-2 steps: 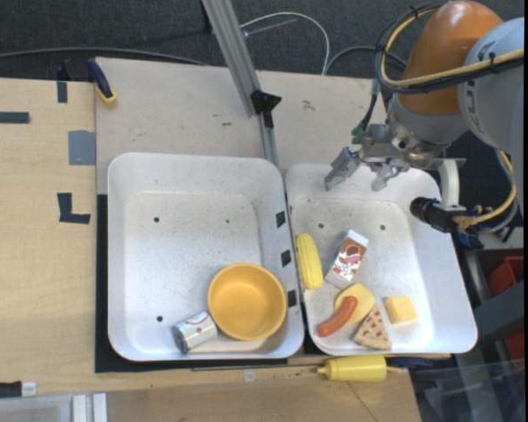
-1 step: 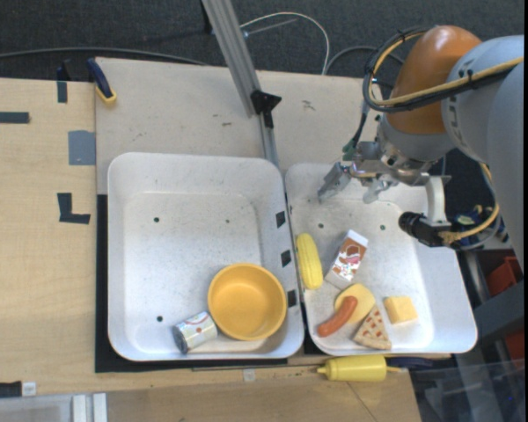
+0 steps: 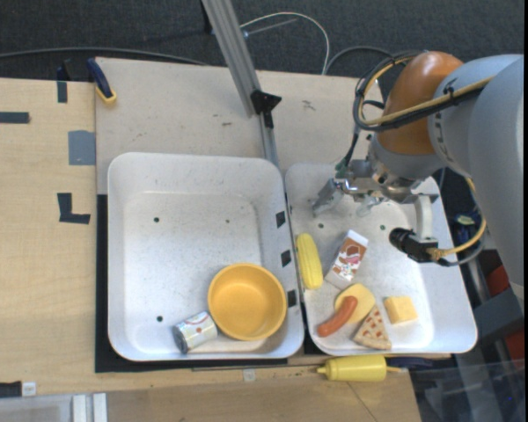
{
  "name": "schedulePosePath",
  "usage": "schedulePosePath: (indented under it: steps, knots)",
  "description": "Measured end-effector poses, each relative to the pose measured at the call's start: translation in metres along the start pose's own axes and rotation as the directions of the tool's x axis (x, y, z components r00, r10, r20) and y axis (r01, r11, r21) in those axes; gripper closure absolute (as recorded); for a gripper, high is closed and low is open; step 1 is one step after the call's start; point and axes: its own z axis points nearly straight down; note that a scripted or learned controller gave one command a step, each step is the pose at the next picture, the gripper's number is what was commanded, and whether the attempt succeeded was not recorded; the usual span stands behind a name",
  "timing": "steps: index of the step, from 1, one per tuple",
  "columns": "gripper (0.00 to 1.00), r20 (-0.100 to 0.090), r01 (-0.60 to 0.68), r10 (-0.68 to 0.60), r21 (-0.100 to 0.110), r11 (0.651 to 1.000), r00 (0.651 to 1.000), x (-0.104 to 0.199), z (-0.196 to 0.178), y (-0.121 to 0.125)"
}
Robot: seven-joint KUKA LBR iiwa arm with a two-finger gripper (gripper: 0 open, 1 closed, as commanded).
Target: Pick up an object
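1. The grey arm with its orange band (image 3: 420,82) reaches in from the right over the far part of the right bin (image 3: 453,323).
2. The tool (image 3: 345,192) hangs low above that bin's far left corner; whether its fingers are apart or together I cannot tell, and nothing can be seen between them.
3. In the right bin, a corn cob (image 3: 309,260) lies along the left wall, with a small carton (image 3: 348,260) just beside it.
4. Nearer the front edge of the same bin sit a hot dog (image 3: 339,316), a pizza slice (image 3: 373,330) and a cheese cube (image 3: 400,309), close together.
5. In the left bin (image 3: 158,183), a yellow bowl (image 3: 246,301) stands upright at the front right corner, and a small can (image 3: 194,331) lies on its side just beside it.
6. A yellow mustard bottle (image 3: 359,369) lies on the table outside the bins, along the front edge of the right bin.
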Motion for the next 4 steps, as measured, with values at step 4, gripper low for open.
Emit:
schedulePosePath:
  steps: [4]
  knots:
    - [1.0, -0.001, 0.001, -0.001, -0.01, 1.0, 1.0, 0.001, -0.143, -0.005]
